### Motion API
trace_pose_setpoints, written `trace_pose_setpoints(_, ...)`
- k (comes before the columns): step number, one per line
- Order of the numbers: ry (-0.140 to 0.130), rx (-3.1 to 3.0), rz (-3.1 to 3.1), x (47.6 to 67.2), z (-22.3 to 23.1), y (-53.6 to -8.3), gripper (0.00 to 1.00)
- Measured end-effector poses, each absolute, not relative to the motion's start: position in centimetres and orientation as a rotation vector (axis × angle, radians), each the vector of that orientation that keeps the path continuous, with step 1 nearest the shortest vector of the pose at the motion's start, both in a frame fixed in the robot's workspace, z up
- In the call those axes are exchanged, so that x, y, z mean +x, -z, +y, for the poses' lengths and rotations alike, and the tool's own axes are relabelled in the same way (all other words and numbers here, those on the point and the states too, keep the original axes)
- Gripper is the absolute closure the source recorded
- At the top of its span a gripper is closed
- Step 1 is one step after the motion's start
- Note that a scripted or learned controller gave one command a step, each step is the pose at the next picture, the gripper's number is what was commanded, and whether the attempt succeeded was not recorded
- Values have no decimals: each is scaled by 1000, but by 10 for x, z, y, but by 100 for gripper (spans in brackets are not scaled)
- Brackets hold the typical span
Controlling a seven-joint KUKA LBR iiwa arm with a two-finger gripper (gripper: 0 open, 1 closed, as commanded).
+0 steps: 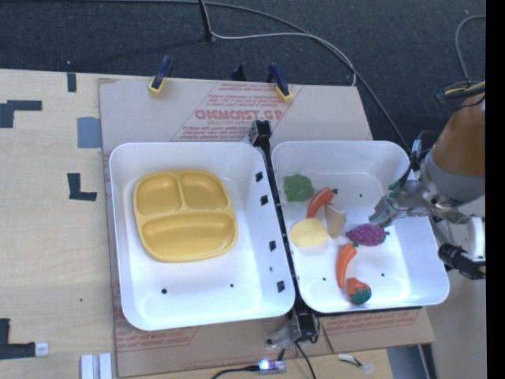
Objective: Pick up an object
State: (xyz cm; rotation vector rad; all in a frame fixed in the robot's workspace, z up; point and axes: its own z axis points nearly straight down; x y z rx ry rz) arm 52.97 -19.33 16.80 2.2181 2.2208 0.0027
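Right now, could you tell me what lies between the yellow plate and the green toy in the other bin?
In the camera view, between the yellow plate and the green toy lie bare white bin floor and the two bins' adjoining rims with black clips.

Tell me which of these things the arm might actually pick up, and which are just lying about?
Part of the job:
gripper
purple grapes
green vegetable
red pepper
yellow lemon
beige wedge
carrot
strawberry
right bin

Just lying about:
yellow divided plate
left bin
two blue clamps
black cable
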Motion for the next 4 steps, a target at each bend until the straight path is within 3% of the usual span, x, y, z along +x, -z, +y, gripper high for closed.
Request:
trace_pose_setpoints(1,-3,2219,2220,530,-193,-214,100)
trace_pose_setpoints(3,-1,2217,2228,554,-88,-215,100)
trace_pose_setpoints(4,0,2217,2229,556,-29,-209,100)
